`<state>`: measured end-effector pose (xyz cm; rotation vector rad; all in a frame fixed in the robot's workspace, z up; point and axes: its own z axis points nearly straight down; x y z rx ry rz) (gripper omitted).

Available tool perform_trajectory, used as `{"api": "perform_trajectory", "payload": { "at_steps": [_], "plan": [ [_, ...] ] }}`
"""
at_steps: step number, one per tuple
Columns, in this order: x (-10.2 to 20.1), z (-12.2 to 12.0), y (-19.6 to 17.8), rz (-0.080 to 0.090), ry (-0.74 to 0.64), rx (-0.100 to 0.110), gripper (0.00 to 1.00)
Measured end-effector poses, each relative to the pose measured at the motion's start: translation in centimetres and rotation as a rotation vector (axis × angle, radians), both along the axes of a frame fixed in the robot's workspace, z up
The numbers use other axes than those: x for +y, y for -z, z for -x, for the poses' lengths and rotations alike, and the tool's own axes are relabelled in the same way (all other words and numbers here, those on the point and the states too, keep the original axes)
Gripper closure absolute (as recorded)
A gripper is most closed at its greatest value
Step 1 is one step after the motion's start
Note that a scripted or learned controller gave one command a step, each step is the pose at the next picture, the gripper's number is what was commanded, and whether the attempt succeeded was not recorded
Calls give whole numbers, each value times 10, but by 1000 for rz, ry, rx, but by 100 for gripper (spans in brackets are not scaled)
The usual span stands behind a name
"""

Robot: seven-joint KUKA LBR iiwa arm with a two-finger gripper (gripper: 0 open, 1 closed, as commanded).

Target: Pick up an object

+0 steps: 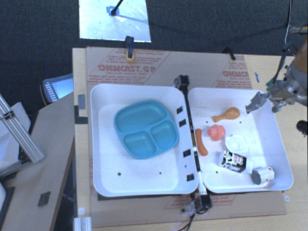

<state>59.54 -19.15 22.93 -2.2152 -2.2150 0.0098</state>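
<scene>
Your gripper hangs over the upper right corner of the right bin, and the fingers look spread, with one dark tip reaching left and another to the right; nothing sits between them. At this size the tips are hard to read, so treat that spread as probable rather than certain.

The nearest candidate is the orange chicken drumstick toy, lying on the bin floor just left of and slightly below the fingers. Its long axis runs roughly left to right, tilted a little upward toward the fat end, which points at the gripper. To close across it you'd want the fingers set across that axis, not along it.

Further down lie a pink ball-like toy, an orange sausage against the divider, a white lump that barely stands out from the bin, a black-and-white carton and a grey-capped white bottle. The left bin holds a blue divided plate, well apart from the arm.

The arm is cut off at the frame's right side.
</scene>
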Motion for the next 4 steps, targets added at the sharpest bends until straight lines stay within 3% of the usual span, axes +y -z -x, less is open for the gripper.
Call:
{"api": "perform_trajectory", "payload": {
  "at_steps": [1, 4],
  "plan": [
    [1, -3, -8, 2, -3, -12, 0],
    [-2, 3, 147, 2, -2, -10, 0]
  ]
}}
